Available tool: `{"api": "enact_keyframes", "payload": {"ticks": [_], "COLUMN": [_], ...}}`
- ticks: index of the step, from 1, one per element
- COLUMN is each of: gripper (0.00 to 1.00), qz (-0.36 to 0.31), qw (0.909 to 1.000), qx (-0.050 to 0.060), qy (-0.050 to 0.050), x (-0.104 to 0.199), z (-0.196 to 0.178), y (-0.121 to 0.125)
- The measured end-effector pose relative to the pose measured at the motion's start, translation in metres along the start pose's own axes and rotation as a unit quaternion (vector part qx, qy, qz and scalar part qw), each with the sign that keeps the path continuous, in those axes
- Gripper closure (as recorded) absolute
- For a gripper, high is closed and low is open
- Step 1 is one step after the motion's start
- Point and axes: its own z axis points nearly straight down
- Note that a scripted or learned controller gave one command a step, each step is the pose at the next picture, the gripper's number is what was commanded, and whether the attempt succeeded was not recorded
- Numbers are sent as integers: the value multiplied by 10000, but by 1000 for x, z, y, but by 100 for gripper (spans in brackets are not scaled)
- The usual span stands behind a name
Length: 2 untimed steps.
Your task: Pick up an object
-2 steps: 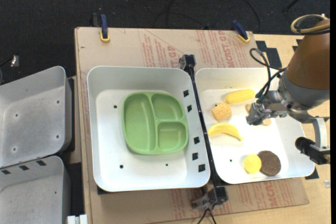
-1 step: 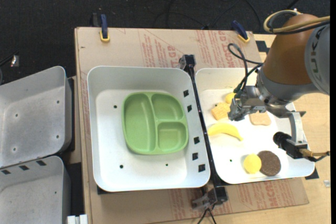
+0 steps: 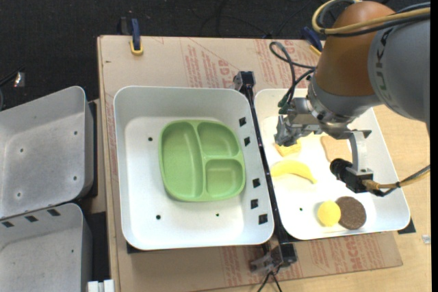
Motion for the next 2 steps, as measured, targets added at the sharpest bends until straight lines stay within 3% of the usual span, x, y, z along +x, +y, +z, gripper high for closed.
{"api": "enact_keyframes", "payload": {"ticks": [1, 2], "gripper": [100, 100], "qz": [2, 5], "qw": [10000, 10000], "qx": [5, -4], "qy": [-7, -1], "x": [44, 98], "z": [11, -1], "y": [25, 53]}}
